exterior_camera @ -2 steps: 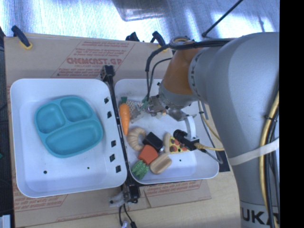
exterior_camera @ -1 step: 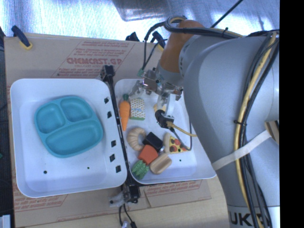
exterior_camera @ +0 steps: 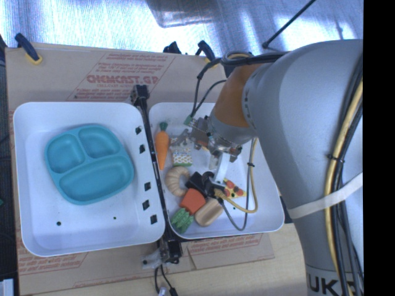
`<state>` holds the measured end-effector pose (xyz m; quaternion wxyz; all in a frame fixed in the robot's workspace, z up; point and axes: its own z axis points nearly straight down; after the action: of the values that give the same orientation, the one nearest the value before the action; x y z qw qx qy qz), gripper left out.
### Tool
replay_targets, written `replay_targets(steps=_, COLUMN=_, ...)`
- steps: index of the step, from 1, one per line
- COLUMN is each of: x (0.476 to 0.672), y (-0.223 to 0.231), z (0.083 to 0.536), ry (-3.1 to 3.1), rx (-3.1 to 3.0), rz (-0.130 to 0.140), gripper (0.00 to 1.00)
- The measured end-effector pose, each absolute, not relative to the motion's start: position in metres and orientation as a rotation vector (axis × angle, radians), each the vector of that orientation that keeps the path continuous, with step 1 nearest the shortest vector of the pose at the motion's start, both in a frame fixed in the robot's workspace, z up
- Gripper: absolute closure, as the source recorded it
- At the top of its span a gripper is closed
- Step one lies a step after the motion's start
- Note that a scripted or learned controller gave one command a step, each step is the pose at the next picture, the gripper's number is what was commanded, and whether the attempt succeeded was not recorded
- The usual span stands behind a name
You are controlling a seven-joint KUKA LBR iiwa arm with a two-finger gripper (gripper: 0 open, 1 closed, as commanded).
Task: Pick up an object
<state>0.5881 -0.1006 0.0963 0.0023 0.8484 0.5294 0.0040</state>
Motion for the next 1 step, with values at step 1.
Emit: replay_targets(steps=1, x=0.6563, y=-0.0954, z=0.0919, ry=1.724, rx=2.63, rz=-0.004, gripper=0.0)
